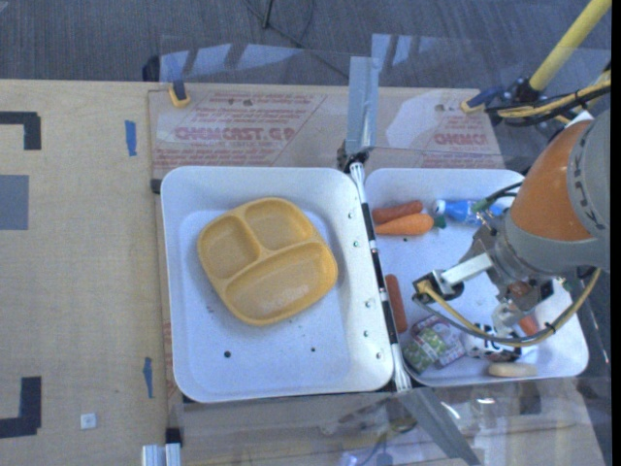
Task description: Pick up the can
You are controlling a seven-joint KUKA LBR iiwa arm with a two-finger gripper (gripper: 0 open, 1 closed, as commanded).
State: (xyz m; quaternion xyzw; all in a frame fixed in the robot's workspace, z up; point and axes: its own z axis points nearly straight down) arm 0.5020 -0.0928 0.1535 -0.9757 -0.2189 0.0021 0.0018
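Orange-banded and grey, the arm [558, 212] reaches in from the right of the frame and hangs over the right bin [572, 357]. Its gripper [514, 311] sits low in the lower right of that bin; whether it is open or closed cannot be told from this angle. The can [434, 345], lying on its side with a mottled green and pink label, rests near the bin's lower left corner, just left of the gripper and apart from it. A red stick [393, 302] lies along the bin's left wall above the can. Two carrots [403, 219] lie side by side in the bin's upper left, with a blue bottle [466, 208] beside them. A pale stick [511, 369] lies at the bin's bottom edge. In the left bin [194, 357], a yellow tray [267, 260] with three compartments sits at centre.
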